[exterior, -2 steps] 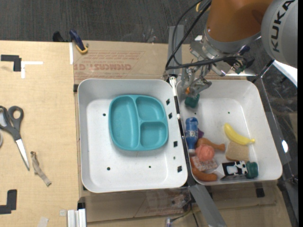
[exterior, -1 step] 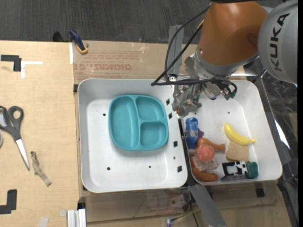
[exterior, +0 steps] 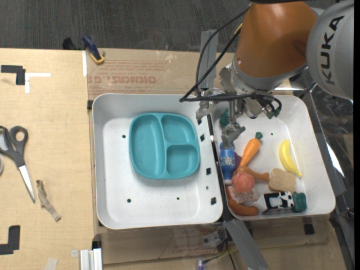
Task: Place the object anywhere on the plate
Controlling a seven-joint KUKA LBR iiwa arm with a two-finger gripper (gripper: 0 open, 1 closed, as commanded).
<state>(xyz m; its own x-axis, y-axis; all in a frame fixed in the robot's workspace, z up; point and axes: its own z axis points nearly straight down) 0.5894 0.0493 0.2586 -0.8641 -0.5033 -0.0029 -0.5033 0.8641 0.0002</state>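
At the right bin's (exterior: 315,204) near edge lay a sausage (exterior: 243,209), a pink ball (exterior: 243,182) and bread (exterior: 282,179); farther back, a carrot (exterior: 250,150) and banana (exterior: 289,157). The gripper (exterior: 229,135) hung over a blue bottle (exterior: 227,161) by the left wall — jaws' state impossible to tell. The crowding probably risked a slip or a snag on the wall before reaching the plate (exterior: 165,145) — mid left bin.

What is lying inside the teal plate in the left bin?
All three compartments of the teal plate show bare teal, with no object in them. The bin floor beneath the plate is covered, so I cannot see it.
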